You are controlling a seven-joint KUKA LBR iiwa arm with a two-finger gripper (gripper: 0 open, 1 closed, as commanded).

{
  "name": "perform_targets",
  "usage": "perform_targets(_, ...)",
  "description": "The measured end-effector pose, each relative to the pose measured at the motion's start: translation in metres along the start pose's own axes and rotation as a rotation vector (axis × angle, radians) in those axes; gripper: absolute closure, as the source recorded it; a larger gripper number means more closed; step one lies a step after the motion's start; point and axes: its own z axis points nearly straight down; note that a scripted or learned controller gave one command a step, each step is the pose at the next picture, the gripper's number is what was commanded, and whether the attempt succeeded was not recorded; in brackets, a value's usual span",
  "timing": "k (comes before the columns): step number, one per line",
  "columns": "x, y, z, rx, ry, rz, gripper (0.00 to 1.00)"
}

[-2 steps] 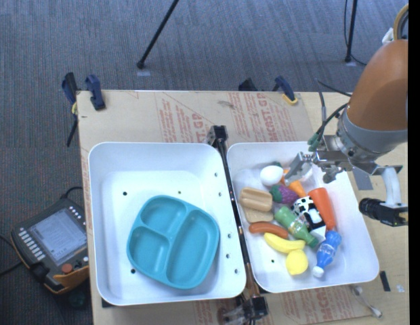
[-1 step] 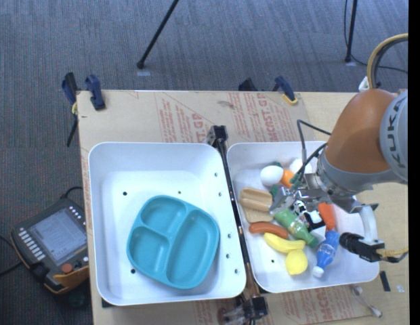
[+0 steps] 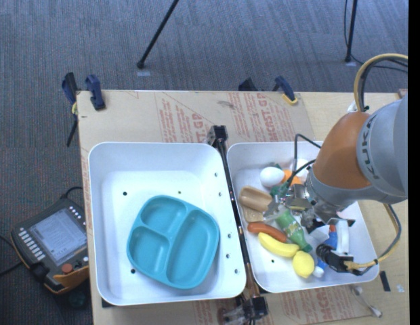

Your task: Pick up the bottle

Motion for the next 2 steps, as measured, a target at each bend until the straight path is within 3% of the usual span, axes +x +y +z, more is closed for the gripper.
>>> perform_targets(1, 0.000, 0.000, -0.009, 0.003, 0.001, 0.004, 1.00)
perform_targets(2, 0.027, -0.018, -0.142, 0.000, -0.001, 0.311, 1.00)
